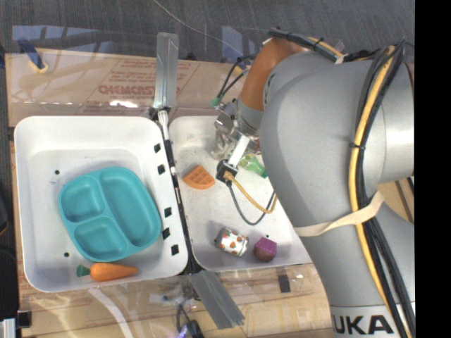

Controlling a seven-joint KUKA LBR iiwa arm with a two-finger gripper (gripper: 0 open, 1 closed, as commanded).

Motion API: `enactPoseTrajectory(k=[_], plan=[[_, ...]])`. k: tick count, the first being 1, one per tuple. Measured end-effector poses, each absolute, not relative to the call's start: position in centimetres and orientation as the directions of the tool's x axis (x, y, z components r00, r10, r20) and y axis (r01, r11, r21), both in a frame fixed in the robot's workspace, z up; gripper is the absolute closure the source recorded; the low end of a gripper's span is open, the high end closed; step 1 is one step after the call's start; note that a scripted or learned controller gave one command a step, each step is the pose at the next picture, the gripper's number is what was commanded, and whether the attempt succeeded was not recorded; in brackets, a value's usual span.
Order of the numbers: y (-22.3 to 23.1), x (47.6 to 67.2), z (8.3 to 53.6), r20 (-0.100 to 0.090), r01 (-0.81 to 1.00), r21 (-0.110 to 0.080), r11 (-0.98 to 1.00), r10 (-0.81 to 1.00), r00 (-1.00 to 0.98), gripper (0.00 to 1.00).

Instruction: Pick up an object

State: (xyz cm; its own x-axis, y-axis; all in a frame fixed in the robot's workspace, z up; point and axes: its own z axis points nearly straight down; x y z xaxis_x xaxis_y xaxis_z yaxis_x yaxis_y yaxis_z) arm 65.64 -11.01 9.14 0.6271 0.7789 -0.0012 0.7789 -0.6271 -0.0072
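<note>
Low in the right bin (204,255), toward its far end, the pincer (227,141) hangs just under the grey arm (331,160) with its orange band (262,69). Whether it is spread or pressed together I cannot tell, since its metal parts blur against the white floor and the arm's bulk crowds them.

At about 4 o'clock from the pincer, partly under the arm, lies a green item (251,164), close beside it. At 7 o'clock, nearby but apart, an orange waffle-shaped piece (199,178) rests flat on the bin floor, near the dividing wall between the two bins. A thin yellow cable (250,203) loops from the wrist down across the floor at 5 o'clock.

Farther off, near the bin's near edge at 6 o'clock, a small patterned can (230,242) lies on its side, and just beside it at 3 o'clock of the can sits a purple block (265,249), the two nearly touching.

Well away at 8 o'clock, the left bin (35,189) holds a teal divided plate (109,211), lying flat and slightly turned. Below the plate, at its 6 o'clock, an orange carrot (109,272) with a green tip lies along the near wall. Both bins sit on a cardboard sheet (84,79) under clear film.
</note>
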Motion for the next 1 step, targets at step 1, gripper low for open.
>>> enactPoseTrajectory(k=[1], plan=[[-9.19,62.79,9.03,-0.005,0.505,-0.008,-0.863,0.505,0.863,1.0]])
